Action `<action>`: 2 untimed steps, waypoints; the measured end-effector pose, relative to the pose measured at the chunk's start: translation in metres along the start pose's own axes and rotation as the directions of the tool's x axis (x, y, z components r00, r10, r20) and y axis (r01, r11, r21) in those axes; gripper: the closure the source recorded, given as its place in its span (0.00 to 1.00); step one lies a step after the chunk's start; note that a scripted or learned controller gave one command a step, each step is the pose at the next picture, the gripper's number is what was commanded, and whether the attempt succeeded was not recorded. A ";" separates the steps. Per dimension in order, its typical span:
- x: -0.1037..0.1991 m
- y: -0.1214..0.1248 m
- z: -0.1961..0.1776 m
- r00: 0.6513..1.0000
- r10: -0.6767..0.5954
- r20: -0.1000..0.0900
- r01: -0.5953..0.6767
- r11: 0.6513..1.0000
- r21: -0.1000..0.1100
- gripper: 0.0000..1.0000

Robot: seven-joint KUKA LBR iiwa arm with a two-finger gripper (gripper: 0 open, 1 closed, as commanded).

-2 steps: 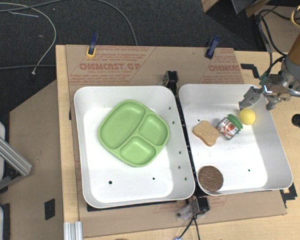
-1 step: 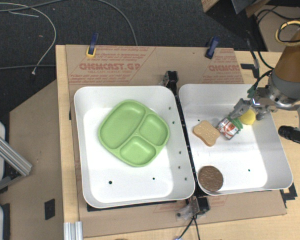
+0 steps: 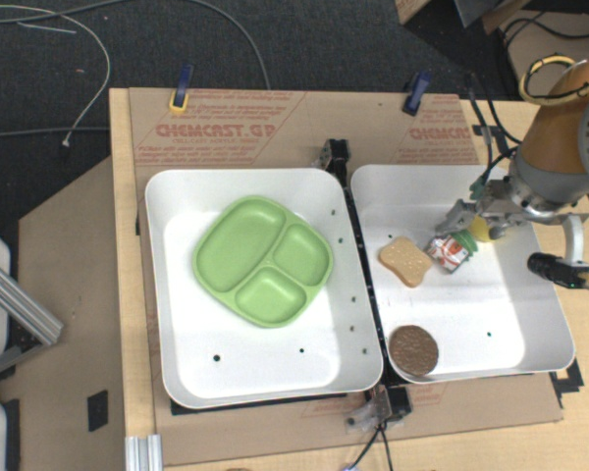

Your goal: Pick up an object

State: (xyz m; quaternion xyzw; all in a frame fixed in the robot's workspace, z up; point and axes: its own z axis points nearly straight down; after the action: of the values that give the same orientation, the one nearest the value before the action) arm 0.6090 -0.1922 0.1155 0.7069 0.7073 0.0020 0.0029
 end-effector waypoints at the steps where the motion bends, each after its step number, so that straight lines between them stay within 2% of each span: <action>1: -0.002 0.002 0.006 1.000 0.001 0.005 -0.001 1.000 -0.007 0.00; 2: 0.000 -0.001 0.001 1.000 0.000 0.000 0.000 1.000 0.003 1.00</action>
State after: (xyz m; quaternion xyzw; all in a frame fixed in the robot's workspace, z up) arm 0.6083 -0.1921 0.1149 0.7069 0.7073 0.0010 0.0019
